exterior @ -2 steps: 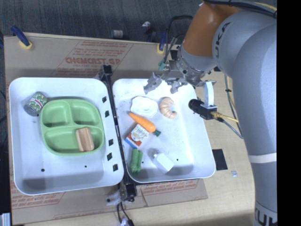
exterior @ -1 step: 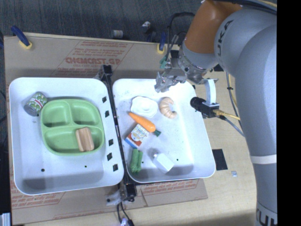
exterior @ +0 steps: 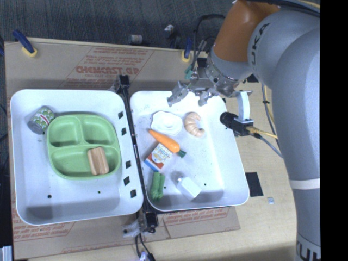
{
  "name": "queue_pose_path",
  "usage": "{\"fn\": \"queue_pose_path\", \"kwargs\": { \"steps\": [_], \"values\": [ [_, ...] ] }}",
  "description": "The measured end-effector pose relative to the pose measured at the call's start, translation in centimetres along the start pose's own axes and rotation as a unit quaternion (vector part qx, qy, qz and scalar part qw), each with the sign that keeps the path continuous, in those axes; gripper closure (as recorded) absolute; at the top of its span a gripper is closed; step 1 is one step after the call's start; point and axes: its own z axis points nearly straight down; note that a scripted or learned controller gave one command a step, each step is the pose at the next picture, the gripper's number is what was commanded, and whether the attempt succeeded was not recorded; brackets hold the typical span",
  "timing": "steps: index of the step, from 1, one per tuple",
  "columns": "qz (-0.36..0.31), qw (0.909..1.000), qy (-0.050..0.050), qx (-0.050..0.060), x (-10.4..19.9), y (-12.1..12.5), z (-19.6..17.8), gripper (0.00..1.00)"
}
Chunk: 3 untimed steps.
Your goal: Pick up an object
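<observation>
While the grey arm (exterior: 283,91) reaches in from the right, its end effector (exterior: 191,94) hangs over the back rim of the right bin (exterior: 231,162), fingers spread apart, nothing between them. One fingertip (exterior: 176,95) sits just above the white object; the other fingertip (exterior: 205,97) is near the croissant.

Right bin contents:
- white rounded object (exterior: 166,122), near the back, just beside the end effector.
- croissant-like pastry (exterior: 194,123), tan, just right of the white object.
- carrot (exterior: 165,140), orange, lying slantwise, touching the front edge of the white object.
- small printed packet (exterior: 159,156), just below the carrot.
- green vegetable (exterior: 157,185), long and dark, at the front left corner.
- white block (exterior: 188,187), near the front, apart from the packet.

Left bin (exterior: 32,200) contents:
- green divided plate (exterior: 81,143), centre of bin.
- tan wooden block (exterior: 98,160), in the plate's front right compartment.
- small can (exterior: 41,118), on its side, touching the plate's back left corner.

Both bins rest on a table (exterior: 109,64) with red printing.
</observation>
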Motion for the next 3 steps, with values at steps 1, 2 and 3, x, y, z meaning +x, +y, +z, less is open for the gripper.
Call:
{"fn": "queue_pose_path", "kwargs": {
  "steps": [1, 2, 3],
  "values": [
    [0.005, 1.0, -0.001, -0.002, -8.0, 1.0, 14.2, 0.0],
    [0.003, 1.0, -0.001, -0.002, -7.9, 1.1, 13.1, 1.0],
    [0.004, 1.0, -0.001, -0.002, -4.8, -5.8, 5.6, 1.0]
  ]
}}
